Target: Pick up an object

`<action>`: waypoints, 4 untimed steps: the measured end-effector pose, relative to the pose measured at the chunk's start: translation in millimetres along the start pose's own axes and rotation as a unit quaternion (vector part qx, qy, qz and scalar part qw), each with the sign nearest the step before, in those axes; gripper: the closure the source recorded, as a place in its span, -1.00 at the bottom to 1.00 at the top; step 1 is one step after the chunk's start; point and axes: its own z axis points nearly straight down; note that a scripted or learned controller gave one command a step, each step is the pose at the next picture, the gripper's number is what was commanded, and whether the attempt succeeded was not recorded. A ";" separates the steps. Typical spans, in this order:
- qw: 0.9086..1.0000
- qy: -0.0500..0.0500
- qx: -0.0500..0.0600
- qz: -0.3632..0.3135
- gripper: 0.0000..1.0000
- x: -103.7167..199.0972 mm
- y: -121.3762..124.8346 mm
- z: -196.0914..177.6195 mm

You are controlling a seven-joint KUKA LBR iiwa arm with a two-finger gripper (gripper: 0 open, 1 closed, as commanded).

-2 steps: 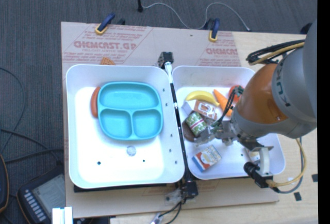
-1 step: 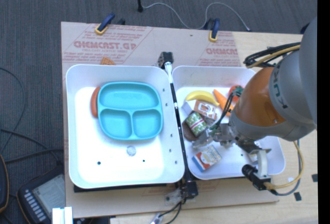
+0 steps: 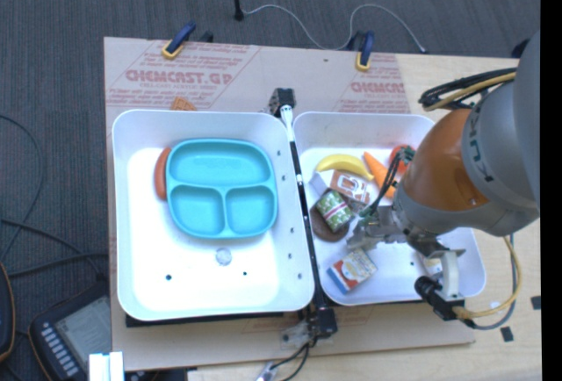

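The right bin (image 3: 457,287) holds several small objects. A yellow banana (image 3: 342,163) lies at its back, with an orange carrot (image 3: 379,168) beside it. A small box with a red label (image 3: 353,187), a green-labelled can (image 3: 334,209) and a dark brown round piece (image 3: 323,228) lie near the bin's left wall. A white and red packet (image 3: 353,268) rests at the front. My gripper (image 3: 373,230) hangs low over the bin's middle, just above the packet and right of the can. The wrist hides its fingers.
The left bin (image 3: 140,283) bears a blue three-compartment tray (image 3: 222,188) with a red-orange object (image 3: 162,174) tucked against its left side. The grey and orange arm (image 3: 465,173) covers the right bin's right half. Clamps (image 3: 363,50) sit on the board's far edge.
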 end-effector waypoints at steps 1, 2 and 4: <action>1.000 0.000 0.001 0.000 -1.00 0.2 -0.5 0.8; 1.000 0.001 0.003 -0.001 -1.00 -1.4 -1.8 11.4; 1.000 0.000 0.000 0.001 1.00 0.2 -0.2 0.1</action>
